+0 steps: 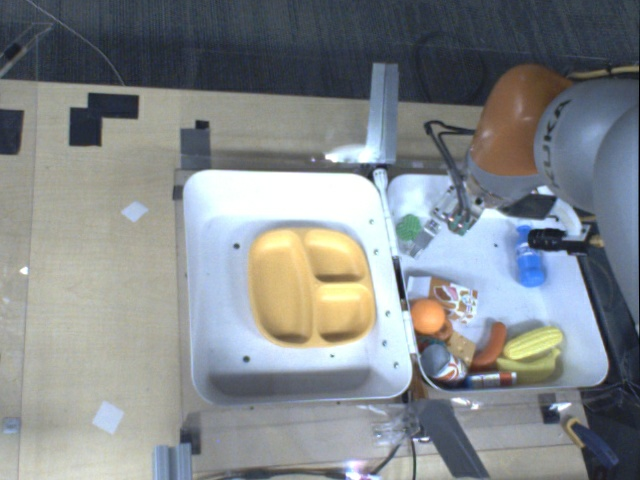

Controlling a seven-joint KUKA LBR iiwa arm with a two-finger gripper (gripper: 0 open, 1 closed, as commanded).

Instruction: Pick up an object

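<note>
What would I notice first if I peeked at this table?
Probably the big yellow tray with three sections, alone in the left white bin. Next, the grey and orange robot arm, its claw over the right bin near a small green thing, with colorful toys piled along the near edge.

We see open floor mid right bin (590, 308); toys crowd its near edge: orange ball (428, 316), yellow corn (533, 344), blue bottle (530, 265) toward the right side.

Even, bright overhead light. White bins (290, 193) near blown out; glare spot at the divider top. Soft shadows inside bin walls. Slight overall softness; small objects blurry. Dark floor (250, 23) underexposed.
</note>
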